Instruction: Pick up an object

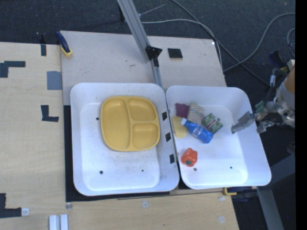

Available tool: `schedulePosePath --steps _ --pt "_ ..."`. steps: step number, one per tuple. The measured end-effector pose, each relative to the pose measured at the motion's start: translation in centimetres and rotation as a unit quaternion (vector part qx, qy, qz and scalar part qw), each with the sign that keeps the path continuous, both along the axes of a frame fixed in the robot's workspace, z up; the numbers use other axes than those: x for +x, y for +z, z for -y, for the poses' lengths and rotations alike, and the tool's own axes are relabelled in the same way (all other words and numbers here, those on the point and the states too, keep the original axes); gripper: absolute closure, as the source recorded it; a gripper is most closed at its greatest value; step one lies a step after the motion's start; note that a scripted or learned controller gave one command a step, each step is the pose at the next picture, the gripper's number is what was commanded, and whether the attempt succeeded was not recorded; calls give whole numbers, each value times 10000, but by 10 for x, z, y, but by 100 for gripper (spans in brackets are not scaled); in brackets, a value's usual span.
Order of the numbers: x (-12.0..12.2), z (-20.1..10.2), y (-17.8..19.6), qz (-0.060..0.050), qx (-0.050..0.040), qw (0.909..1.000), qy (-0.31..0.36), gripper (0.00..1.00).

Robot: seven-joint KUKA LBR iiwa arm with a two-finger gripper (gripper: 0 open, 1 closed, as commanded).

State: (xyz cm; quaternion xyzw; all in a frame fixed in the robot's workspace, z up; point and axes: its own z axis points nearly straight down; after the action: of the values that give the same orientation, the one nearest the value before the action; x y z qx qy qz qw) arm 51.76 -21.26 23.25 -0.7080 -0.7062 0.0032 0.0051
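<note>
The arm [288,92] shows at the frame's right as a rounded grey body with an orange patch on its upper part. Dark cables loop beside it, with small green and teal bits near the wrist. The gripper [241,123] is a slim, dark grey metal piece tapering to a point.

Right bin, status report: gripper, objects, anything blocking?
Gripper over right bin's right edge, holding nothing. Blue bottle, orange toy, green packet lie untouched at left. Nothing between.

Dark carpet floor [230,13], cables [192,20]; pale wooden bench [29,143].
</note>
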Motion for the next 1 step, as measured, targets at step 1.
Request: schedulePosePath --steps 1 --pt "3 0 6 54 -15 10000 17 0"
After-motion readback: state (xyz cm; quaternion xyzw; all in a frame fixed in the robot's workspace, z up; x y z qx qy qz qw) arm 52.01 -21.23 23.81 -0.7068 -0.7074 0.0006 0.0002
